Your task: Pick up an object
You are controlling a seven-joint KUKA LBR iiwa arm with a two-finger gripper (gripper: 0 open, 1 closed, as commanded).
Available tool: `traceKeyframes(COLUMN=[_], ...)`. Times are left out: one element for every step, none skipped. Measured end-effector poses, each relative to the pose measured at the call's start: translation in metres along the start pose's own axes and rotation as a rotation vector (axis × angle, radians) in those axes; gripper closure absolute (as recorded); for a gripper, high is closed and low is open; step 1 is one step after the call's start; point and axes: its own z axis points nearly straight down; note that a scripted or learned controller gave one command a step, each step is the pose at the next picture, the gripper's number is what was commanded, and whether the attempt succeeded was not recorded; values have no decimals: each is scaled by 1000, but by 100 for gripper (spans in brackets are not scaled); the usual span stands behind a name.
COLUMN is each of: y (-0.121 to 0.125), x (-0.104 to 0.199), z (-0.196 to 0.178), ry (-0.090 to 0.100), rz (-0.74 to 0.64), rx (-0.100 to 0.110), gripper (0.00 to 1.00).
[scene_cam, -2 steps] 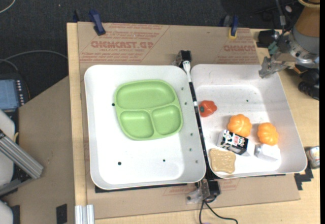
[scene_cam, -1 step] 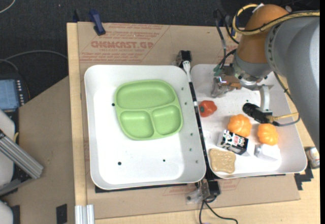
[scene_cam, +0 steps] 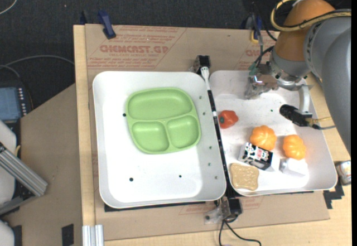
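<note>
we see the loose things in the right bin point(scene_cam: 234, 80), lower right of the frame: a tomato point(scene_cam: 227, 119) near its left wall, an orange point(scene_cam: 263, 136) touching a black-and-white carton point(scene_cam: 256, 155), a second orange point(scene_cam: 294, 146) beside a white block point(scene_cam: 292, 167), and a toast slice point(scene_cam: 245, 176) at the bottom edge. the gripper point(scene_cam: 257, 86) hangs over the bin's upper part, apart from them all; we cannot tell how it stands. a green tray point(scene_cam: 163, 120) lies in the left bin point(scene_cam: 111, 144).

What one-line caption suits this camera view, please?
Gripper hovers in right bin above toy food; green divided plate in left bin.
</note>
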Motion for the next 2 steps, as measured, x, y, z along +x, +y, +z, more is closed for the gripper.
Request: traceKeyframes(y=[-4,2], x=[-88,-92], z=[0,-93], ry=[-3,-3], rz=[4,-2], rx=[0,-9], gripper=[100,100])
